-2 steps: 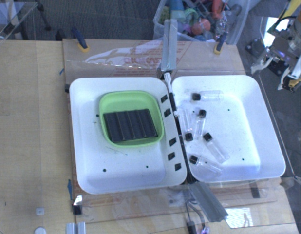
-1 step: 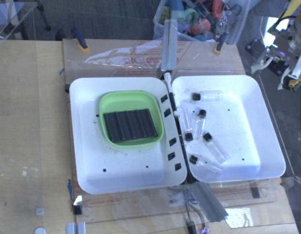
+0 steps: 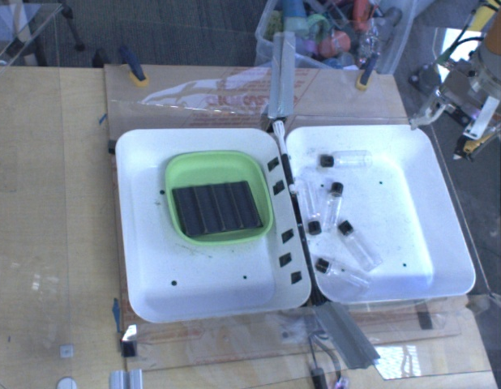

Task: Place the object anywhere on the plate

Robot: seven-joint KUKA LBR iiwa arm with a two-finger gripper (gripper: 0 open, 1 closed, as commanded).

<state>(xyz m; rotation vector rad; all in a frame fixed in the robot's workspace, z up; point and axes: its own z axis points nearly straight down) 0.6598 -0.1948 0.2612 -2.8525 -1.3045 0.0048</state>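
Two white bins are sitting side by side on the bench, and the black divider [image 3: 284,209] between them is serving as the landmark. Left of the divider, the left bin [image 3: 145,290] is holding a green plate [image 3: 216,167] with rounded corners. A dark ribbed block [image 3: 216,208] is lying flat on the plate, filling most of its floor. Right of the divider, the right bin [image 3: 421,217] is holding five clear vials with black caps. One vial [image 3: 344,160] is lying farthest back, its cap pointing toward the divider. A second vial [image 3: 332,203] is standing out just right of the divider, and a third vial [image 3: 311,207] is lying between it and the divider. A fourth vial [image 3: 357,245] is lying nearer the front, tilted away from the divider. A fifth vial [image 3: 338,271] is lying at the front, close to the divider. No vial is touching the plate. Far right of the divider, beyond the right bin's back corner, the arm [image 3: 469,79] is hanging clear of both bins. Whether the gripper is open or closed, I cannot tell from where I am standing.
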